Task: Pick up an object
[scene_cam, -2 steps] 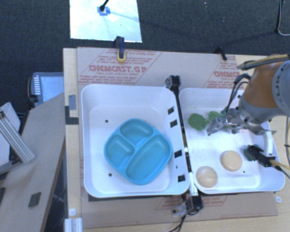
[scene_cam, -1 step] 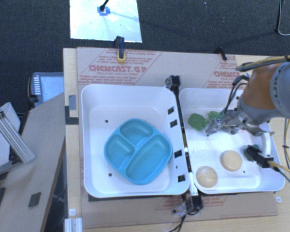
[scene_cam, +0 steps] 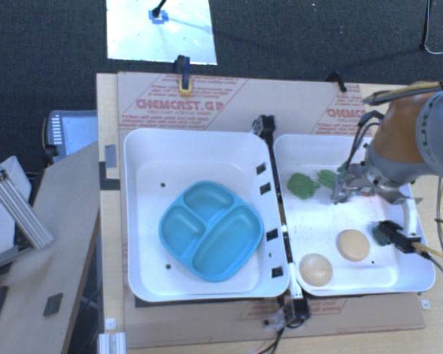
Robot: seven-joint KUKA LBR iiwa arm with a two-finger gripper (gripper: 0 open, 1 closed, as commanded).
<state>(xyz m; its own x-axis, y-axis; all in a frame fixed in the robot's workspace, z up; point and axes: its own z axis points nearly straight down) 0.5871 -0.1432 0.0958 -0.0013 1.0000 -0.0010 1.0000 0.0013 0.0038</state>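
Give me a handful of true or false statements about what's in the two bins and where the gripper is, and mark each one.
1. The blue divided plate lies in the left bin. True.
2. The two tan round pieces lie in the left bin. False: both are in the right bin.
3. The gripper is over the right bin. True.
4. The green pieces rest on the blue divided plate. False: they lie in the right bin, near the gripper.
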